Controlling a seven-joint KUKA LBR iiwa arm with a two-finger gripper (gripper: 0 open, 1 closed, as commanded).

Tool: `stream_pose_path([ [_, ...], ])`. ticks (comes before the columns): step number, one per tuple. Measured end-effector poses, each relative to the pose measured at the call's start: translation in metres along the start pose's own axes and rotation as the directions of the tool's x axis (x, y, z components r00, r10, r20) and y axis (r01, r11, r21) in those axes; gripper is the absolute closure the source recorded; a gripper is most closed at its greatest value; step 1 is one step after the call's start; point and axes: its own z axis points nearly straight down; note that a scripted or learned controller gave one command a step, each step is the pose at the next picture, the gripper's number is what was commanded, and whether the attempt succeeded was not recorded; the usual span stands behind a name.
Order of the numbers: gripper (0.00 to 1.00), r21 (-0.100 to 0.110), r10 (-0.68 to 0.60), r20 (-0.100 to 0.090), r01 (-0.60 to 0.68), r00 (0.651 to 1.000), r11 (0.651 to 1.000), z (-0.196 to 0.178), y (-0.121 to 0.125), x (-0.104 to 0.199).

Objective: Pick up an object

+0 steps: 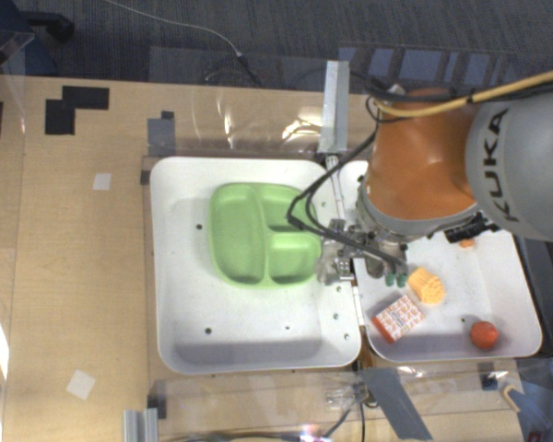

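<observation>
You can read "KUKA" in dark capitals, running vertically, on grey arm point(525, 168). Small box point(399, 319) carries red-and-white print, too small for you to read. No other legible text.

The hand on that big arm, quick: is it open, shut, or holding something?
Hand: cannot be told; it sits over the divide between the bins, by the green tray.

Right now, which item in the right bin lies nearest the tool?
The yellow corn-like piece, just right of the tool; the red-and-white box sits lower, the red ball farthest.

Green tray point(258, 233) in left bin point(180, 339), claw point(346, 263) beside
</observation>
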Motion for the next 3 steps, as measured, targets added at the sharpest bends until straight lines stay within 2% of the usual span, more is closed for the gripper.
stream_pose_path([
  [1,1.0,0.003,0.451,-0.005,-0.451,0.893,0.893,0.033,0.039,0.009],
  [2,1.0,-0.002,-0.04,0.001,0.04,0.999,0.999,-0.018,0.066,0.001],
  [3,1.0,-0.003,-0.539,0.0,0.539,0.843,0.843,0.017,0.111,-0.007],
])
